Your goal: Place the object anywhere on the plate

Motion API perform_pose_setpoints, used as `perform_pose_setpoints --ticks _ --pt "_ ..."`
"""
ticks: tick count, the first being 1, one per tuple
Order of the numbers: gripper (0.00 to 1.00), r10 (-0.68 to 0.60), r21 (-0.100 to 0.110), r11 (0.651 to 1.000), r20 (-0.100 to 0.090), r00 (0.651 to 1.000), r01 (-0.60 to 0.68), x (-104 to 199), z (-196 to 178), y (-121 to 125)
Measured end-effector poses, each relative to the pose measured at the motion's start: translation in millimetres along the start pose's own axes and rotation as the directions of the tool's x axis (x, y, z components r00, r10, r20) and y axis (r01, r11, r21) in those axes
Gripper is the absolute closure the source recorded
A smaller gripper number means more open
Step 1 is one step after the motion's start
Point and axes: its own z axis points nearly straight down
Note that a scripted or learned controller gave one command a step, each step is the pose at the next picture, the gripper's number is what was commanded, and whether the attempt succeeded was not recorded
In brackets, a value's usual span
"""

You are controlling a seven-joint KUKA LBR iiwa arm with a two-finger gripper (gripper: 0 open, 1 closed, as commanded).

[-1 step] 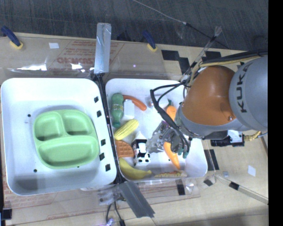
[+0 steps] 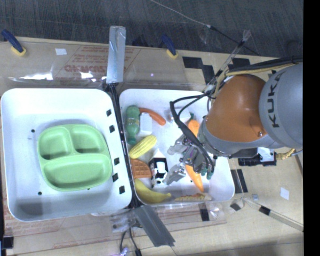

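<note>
We see the banana [image 2: 151, 194] nearest, in the right bin [image 2: 222, 188] among other toy food. The gripper [image 2: 177, 165] hovers open, empty. The green plate [image 2: 73, 157] awaits; nothing placed yet.

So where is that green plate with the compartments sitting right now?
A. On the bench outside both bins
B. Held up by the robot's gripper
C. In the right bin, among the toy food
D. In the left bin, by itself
D: the green plate lies flat in the left bin, while the corn and banana sit in the right bin, where the gripper hovers.
</note>
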Motion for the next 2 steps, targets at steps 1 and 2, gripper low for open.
perform_pose_setpoints --ticks 1,2 --pt "0.0 -0.455 0.001 0.891 0.001 0.891 0.455 23 -11 55" --pt "0.0 -0.07 -0.001 0.998 0.004 0.998 0.07 -7 -12 144"
